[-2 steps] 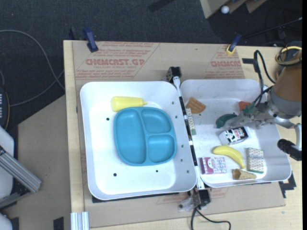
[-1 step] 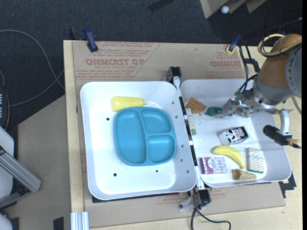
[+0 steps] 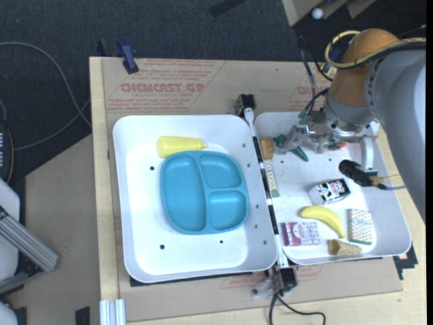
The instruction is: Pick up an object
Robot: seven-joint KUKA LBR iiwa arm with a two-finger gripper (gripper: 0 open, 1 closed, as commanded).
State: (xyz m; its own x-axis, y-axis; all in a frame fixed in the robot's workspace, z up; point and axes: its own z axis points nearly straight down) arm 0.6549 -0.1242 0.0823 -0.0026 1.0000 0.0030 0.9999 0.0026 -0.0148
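Reach step: the gripper [image 3: 301,141] hovers at the upper right bin [image 3: 399,232]; finger state unclear. Next it must descend onto something, perhaps the banana [image 3: 323,218]

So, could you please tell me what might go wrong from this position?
The claw sits at the right bin's far wall, so a descent there may strike the rim. The banana, pink packet and patterned packet lie crowded together, so a grasp there could nudge neighbours or catch two.
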